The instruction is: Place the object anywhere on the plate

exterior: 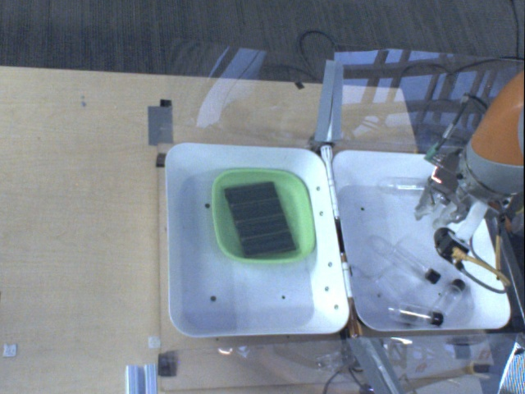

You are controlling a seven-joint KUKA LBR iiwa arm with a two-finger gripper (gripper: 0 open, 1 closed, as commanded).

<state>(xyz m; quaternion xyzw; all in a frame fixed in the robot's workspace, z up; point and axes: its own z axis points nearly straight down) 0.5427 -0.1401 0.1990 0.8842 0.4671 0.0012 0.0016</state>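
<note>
A square green plate [220, 220] sits in the left bin [189, 302], and a dark grey ridged slab [260, 219] lies flat on it. Several clear plastic tubes with black caps lie in the right bin [369, 302]: one [420, 314] near the front edge, one [408, 263] in the middle, a short one [452, 290] beside them, and one [400, 185] near the back. My gripper [444, 208] hangs over the right part of the right bin, apart from the plate, with the orange-banded wrist [499, 130] above it.
A grey metal post [328, 105] stands behind the seam between the bins. A black and yellow cable [459, 257] trails below the gripper. A small grey bracket [161, 124] is fixed to the wooden bench [74, 220] at the left bin's back left.
</note>
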